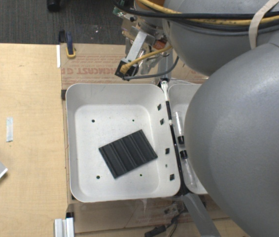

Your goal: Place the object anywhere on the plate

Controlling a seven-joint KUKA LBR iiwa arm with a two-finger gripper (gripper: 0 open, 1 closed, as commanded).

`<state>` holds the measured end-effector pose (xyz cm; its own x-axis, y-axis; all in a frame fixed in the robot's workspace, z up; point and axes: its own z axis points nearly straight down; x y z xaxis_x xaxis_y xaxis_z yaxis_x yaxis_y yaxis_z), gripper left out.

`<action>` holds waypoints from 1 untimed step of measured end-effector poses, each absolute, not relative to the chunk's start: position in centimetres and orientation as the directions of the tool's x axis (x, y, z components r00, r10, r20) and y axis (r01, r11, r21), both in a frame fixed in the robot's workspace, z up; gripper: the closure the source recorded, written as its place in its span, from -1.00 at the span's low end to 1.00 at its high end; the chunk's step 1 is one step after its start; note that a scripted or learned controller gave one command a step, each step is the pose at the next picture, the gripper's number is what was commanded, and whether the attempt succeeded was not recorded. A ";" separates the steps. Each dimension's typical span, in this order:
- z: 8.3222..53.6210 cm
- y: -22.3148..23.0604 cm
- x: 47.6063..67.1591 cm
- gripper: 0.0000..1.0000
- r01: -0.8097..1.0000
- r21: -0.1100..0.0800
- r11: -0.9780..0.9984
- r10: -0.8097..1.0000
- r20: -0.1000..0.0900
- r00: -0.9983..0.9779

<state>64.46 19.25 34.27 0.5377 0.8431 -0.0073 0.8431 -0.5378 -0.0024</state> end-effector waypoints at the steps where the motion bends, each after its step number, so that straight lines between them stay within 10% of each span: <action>1: 35.5 17.3 65.9 1.00 0.972 -0.003 -0.237 0.972 -0.005 0.237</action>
<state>65.90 17.34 35.52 0.2367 0.9716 -0.0053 0.9716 -0.2367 -0.0032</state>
